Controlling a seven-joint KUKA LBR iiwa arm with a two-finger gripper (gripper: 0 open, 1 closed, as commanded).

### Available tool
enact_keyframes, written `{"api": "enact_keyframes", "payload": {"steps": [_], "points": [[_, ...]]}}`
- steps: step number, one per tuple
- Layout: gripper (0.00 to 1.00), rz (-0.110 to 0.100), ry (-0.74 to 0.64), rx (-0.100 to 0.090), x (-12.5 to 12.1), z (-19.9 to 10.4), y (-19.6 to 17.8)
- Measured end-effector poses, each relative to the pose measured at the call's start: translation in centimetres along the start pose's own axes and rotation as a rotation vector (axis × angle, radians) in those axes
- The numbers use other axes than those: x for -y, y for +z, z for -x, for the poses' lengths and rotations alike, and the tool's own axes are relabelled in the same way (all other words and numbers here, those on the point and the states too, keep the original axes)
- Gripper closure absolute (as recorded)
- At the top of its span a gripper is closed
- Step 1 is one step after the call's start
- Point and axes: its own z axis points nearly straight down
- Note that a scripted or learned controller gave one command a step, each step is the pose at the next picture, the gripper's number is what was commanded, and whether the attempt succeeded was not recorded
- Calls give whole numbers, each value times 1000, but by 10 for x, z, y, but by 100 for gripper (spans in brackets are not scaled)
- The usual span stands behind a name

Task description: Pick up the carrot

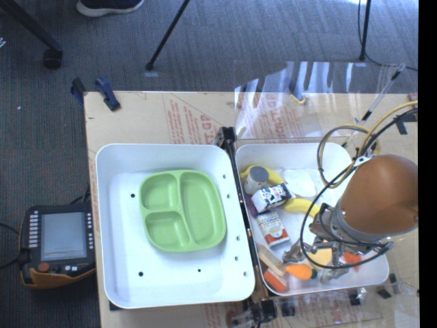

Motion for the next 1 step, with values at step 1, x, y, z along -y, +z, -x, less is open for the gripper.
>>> {"api": "enact_keyframes", "payload": {"steps": [1], "points": [[100, -4, -5, 3, 1, 3, -11]]}}
